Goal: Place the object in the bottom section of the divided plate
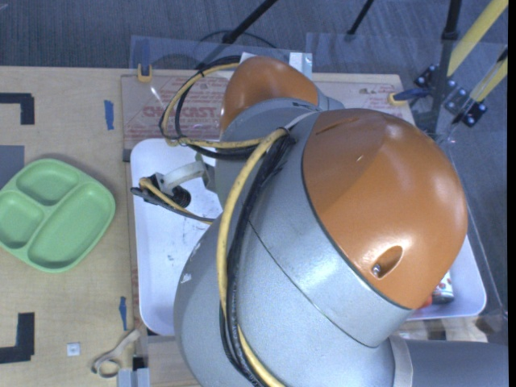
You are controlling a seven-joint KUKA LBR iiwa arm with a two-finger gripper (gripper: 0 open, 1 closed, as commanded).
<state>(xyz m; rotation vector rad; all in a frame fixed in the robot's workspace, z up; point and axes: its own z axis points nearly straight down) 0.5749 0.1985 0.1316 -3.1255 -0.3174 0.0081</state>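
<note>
Looming orange-banded arm (355, 216) over white bin (153, 240), hiding any object; fingers' state probably beyond telling. Green divided plate (55, 214) waiting left on surface (64, 103), for delivery.

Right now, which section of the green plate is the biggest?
The long section along the green plate's lower-right side, nearest the white bin. It spans nearly the plate's whole length; the other two sections sit side by side and are each far smaller.

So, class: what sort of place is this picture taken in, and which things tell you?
Most likely a robotics lab or test bench, not a kitchen. A large grey and orange robot arm reaches over a white bin, black stands rise behind it, and a green divided plate sits on a taped wooden bench.
</note>
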